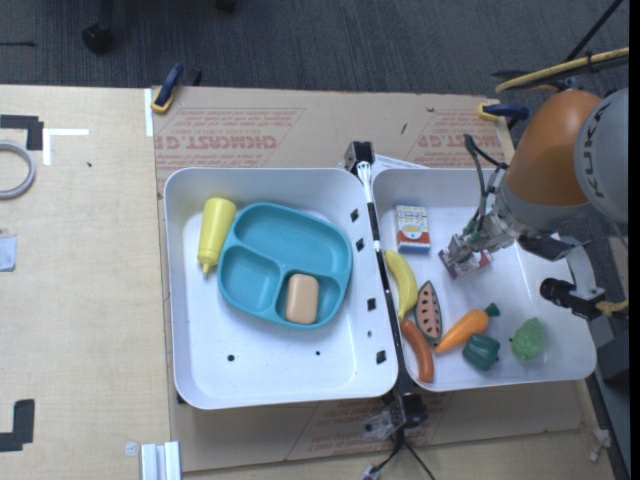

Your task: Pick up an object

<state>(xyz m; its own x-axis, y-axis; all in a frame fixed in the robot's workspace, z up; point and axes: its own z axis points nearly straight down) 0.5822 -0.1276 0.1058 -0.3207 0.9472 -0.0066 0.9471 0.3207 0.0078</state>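
Note:
My gripper [462,258] hangs low over the middle of the right bin [560,368], above bare white floor. A small blue and white box [411,226] lies just to its left. Below and left of it are a banana [404,280] and a watermelon slice [428,311]. An orange carrot [462,330], a dark green pepper [481,351] and a light green leafy vegetable [528,338] lie toward the bin's near side. A red sausage-shaped piece [419,351] rests near the bin's front left corner.
The left bin [260,383] holds a teal divided plate [262,268] with a beige bread piece [301,298] in one compartment. A yellow bottle [213,232] lies beside the plate. The bins meet at a clipped divider [373,258].

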